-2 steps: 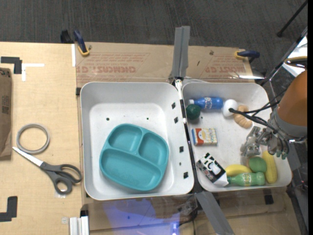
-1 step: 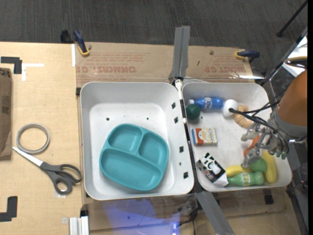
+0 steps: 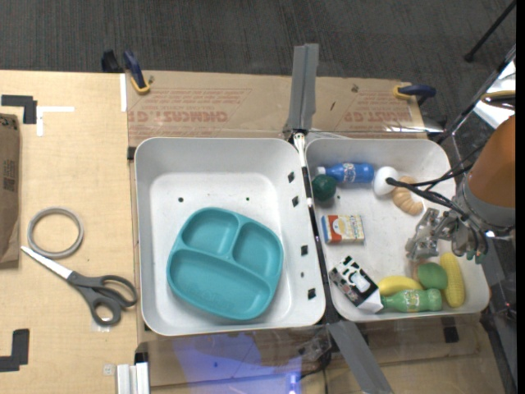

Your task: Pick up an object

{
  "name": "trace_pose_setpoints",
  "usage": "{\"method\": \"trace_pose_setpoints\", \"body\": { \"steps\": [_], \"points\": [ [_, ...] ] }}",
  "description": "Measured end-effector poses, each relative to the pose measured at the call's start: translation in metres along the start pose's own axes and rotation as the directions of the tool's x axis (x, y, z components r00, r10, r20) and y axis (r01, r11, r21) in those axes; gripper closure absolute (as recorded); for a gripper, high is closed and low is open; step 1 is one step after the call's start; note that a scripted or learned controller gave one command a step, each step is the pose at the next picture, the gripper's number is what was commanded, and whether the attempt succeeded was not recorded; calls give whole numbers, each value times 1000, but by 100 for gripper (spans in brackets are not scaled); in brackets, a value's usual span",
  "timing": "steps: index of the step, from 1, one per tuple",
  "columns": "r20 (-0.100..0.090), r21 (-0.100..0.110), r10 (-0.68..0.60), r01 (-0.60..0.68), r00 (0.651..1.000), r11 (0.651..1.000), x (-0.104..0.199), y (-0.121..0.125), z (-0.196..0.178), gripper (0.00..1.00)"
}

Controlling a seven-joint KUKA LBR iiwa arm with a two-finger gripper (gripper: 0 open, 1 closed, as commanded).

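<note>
My gripper [image 3: 426, 242] hangs low over the right bin [image 3: 373, 142], just above a green ball [image 3: 432, 276] and an ear of yellow corn [image 3: 453, 279]. Its metal fingers [image 3: 422, 235] point down and left, and nothing shows between them. A yellow banana [image 3: 398, 285] and a green bottle [image 3: 413, 301] lie at the bin's front. Further back lie a blue bottle [image 3: 348, 173], a dark green ball [image 3: 325, 187], a white round object [image 3: 384, 182] and a tan pastry [image 3: 408, 199]. A small red and white box [image 3: 343, 229] sits mid-bin.
The left bin [image 3: 156, 179] holds a teal divided plate [image 3: 225, 262]. A black and white box [image 3: 356, 284] leans at the right bin's front left corner. On the bench to the left lie scissors [image 3: 86, 285] and a tape roll [image 3: 55, 231].
</note>
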State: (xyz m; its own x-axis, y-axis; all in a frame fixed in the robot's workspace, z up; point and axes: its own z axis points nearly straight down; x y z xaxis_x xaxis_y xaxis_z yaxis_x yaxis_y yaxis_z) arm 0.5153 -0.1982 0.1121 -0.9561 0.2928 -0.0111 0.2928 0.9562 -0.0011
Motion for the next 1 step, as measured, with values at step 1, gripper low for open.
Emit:
{"method": "trace_pose_setpoints", "body": {
  "steps": [1],
  "points": [
    [0,0,0,0,1000,1000,0,0,0,0]
  ]
}}
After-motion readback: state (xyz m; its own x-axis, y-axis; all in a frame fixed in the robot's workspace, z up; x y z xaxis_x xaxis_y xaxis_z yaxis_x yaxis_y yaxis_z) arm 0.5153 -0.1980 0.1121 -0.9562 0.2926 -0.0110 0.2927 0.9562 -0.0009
